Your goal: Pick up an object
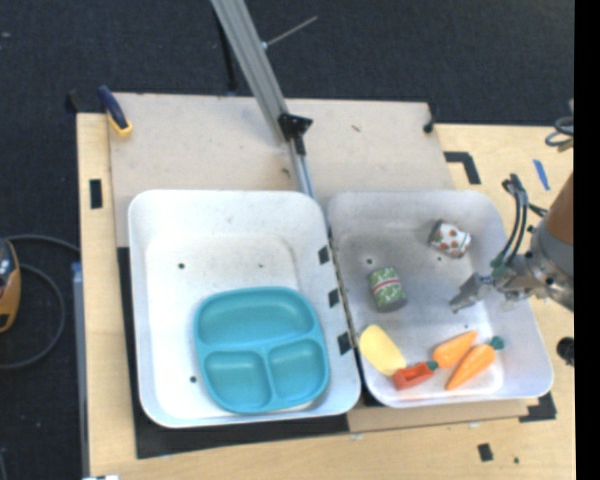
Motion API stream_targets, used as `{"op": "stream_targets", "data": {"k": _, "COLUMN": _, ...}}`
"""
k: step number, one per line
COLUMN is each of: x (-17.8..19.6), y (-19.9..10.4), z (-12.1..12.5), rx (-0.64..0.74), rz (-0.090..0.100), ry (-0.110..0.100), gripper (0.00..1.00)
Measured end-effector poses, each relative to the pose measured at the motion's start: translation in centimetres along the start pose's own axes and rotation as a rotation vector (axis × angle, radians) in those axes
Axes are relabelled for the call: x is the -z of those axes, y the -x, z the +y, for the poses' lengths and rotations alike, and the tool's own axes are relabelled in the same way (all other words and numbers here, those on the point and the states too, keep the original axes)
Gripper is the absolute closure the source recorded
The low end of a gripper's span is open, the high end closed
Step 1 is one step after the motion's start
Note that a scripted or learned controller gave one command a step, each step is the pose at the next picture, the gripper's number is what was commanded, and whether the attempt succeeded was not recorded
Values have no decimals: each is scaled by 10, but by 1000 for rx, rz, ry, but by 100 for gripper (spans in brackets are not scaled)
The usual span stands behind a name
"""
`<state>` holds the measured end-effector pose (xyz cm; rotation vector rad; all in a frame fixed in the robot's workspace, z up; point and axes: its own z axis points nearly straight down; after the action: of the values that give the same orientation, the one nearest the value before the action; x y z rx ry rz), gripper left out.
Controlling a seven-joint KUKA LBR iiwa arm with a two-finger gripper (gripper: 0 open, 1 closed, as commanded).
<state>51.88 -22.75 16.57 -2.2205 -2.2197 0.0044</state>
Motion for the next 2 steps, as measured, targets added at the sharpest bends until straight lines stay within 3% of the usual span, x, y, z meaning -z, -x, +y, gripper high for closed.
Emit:
{"op": "stream_targets", "data": {"k": 1, "x": -62, "y": -3, "z": 3, "rx": -1, "rz": 0, "ry": 0, "gripper": 0}}
{"op": "stream_targets", "data": {"k": 2, "x": -64, "y": -2, "z": 4, "rx": -2, "rz": -1, "ry": 5, "gripper": 0}}
